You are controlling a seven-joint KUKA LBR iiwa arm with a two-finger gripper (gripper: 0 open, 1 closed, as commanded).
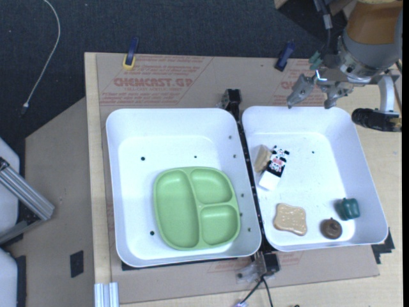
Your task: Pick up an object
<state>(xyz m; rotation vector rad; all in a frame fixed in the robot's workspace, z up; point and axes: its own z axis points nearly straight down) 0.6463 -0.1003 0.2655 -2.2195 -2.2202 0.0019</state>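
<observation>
I saw my gripper hovering spread and empty above the far rim of the right white bin. Nothing was picked yet; the small black-and-white cow-print carton lay inside it, ungrasped.

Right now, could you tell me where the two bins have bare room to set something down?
The left bin is bare along its far strip, beyond the green divided plate. The right bin is bare across its far half and middle, right of the cow-patterned carton. Its near edge is crowded: toast, brown doughnut, teal block.
</observation>
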